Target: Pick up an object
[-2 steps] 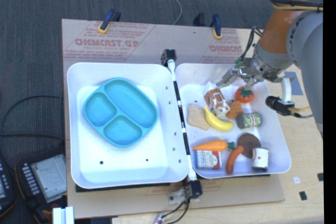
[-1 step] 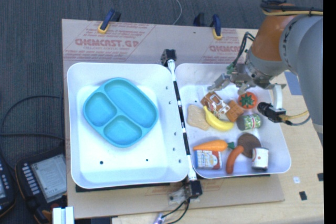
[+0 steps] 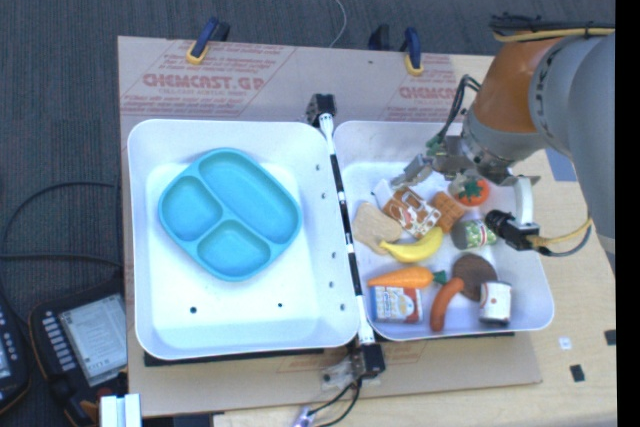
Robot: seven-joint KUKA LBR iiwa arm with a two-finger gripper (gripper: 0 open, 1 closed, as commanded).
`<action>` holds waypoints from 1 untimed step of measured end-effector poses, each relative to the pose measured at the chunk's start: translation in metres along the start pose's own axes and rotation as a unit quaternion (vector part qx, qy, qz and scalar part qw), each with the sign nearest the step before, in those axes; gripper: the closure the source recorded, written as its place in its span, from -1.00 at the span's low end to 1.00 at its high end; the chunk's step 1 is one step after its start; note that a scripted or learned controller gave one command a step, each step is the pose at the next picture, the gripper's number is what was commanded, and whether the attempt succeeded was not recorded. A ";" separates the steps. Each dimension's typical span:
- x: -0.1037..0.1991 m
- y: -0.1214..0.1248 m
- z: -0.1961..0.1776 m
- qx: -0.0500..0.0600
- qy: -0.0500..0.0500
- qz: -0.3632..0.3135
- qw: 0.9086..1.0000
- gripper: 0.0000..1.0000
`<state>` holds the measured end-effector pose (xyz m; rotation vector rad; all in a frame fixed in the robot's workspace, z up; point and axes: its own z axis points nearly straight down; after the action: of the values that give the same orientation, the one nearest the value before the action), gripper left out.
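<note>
The hand (image 3: 452, 162) hangs low over the far part of the right white bin (image 3: 530, 315); whether it is spread or pinching something cannot be told. Just below it lie a small orange tomato-like toy (image 3: 470, 192), a brown-and-white snack packet (image 3: 408, 209) and a yellow plastic banana (image 3: 415, 248). Well to its left, a blue three-compartment plate (image 3: 229, 213) sits in the left white bin (image 3: 160, 315).

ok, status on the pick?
Gripper low over right white bin, finger state unclear. Nothing seen held. Yellow toy banana, orange tomato-like toy crowd beneath.
</note>
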<state>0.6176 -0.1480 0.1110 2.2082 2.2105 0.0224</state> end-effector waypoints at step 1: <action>0.006 -0.006 0.001 -0.002 0.000 0.000 1.000 -1.00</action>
<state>0.6115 -0.1424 0.1102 2.2065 2.2082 0.0269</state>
